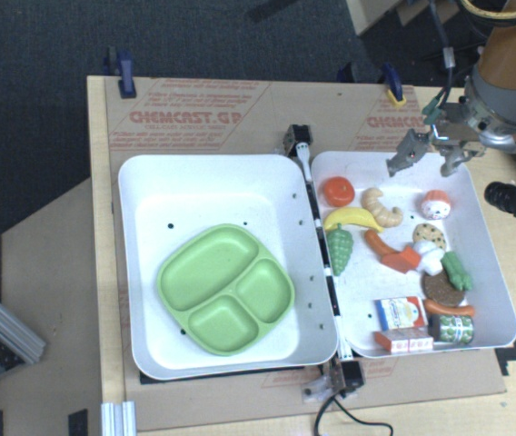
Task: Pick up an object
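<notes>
My gripper (pixel 432 153) hangs at the upper right of the frame, above the far edge of the right bin (pixel 492 271), its two fingers spread apart with nothing between them. I judge I am in the approach step: nothing is grasped yet. The objects I could pick lie below it in the picture, in the right bin: a red tomato (pixel 337 190), a yellow banana (pixel 352 218), a green ribbed vegetable (pixel 339 248) and a small white-and-red toy (pixel 436 205), the nearest to my gripper. The left bin (pixel 140 243) holds a green divided tray (pixel 226 288). Next, I think, I must choose one piece, centre my spread fingers over it and descend before closing; the pieces crowd together, so I risk clipping a neighbour.
</notes>
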Motion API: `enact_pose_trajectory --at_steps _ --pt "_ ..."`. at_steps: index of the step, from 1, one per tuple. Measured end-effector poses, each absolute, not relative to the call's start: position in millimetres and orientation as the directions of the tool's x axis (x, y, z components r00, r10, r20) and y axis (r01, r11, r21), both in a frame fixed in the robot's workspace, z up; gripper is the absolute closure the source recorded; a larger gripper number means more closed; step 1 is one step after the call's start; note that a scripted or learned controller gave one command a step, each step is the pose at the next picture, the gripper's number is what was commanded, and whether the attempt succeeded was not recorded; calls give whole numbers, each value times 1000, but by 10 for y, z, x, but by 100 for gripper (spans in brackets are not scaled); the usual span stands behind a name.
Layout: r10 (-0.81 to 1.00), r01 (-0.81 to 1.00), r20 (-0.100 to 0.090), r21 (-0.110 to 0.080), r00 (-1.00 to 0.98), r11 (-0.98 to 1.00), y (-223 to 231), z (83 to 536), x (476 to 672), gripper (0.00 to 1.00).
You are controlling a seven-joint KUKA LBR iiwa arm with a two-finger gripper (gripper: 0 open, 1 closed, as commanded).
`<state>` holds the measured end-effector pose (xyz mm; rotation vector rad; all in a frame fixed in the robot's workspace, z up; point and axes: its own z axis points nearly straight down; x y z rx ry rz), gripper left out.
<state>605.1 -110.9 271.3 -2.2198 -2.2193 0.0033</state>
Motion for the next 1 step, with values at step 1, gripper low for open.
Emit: enact_pose_trajectory --at_steps 1 --pt "1000 1000 1 -10 3 -3 -1397 2092 5864 0"
